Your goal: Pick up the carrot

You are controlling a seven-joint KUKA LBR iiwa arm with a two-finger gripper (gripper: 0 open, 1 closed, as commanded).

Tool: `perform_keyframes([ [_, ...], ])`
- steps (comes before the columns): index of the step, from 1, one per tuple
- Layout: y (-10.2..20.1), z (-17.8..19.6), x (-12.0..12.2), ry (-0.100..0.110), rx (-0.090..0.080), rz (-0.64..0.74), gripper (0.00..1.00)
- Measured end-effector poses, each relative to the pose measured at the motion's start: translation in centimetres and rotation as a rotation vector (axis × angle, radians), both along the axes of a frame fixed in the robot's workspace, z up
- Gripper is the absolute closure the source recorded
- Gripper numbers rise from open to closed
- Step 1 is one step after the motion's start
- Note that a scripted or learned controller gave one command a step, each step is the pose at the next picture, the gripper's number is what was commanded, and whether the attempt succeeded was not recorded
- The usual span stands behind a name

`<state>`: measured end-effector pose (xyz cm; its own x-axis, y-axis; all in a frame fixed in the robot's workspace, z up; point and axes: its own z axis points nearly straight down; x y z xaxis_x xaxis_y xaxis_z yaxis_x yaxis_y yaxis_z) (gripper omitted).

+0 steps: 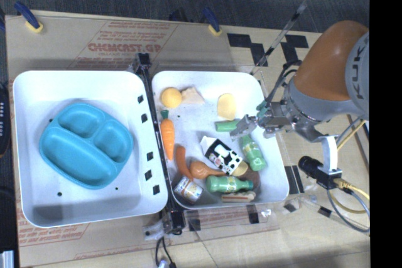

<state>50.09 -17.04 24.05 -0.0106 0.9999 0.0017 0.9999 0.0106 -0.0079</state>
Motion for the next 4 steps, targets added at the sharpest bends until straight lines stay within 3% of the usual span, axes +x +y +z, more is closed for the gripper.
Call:
perform_keyframes([
  [1, 4.3, -15.0, 3.8, -0.003, -0.001, 0.125, 0.0],
  [2, 7.2, -14.7, -2.0, -0.018, -0.006, 0.252, 0.0],
  [3, 1.0, -13.5, 2.1, -0.005, -0.002, 0.327, 0.0],
  [4, 4.9, -14.9, 5.9, -0.003, 0.0, 0.2, 0.0],
])
